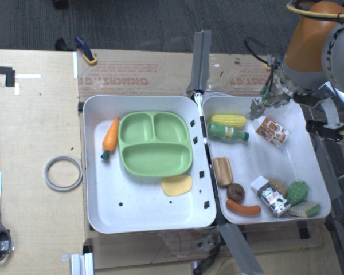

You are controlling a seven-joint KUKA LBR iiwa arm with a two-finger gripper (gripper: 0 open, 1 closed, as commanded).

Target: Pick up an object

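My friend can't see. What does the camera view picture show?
A grey and orange robot arm's end effector hovers at the back of the right bin, near a toy corn cob and a green bottle. The left bin holds a green divided plate and a toy carrot.

Tool at the right bin's far edge
I am seeing the tool [258,109] hovering beside the corn cob [228,120] and snack packet [272,132].

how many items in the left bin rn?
3. Orange carrot by the left wall, green divided plate in the middle, yellow slice just below the plate, its top edge tucked under the rim. Something flat could hide under the plate.
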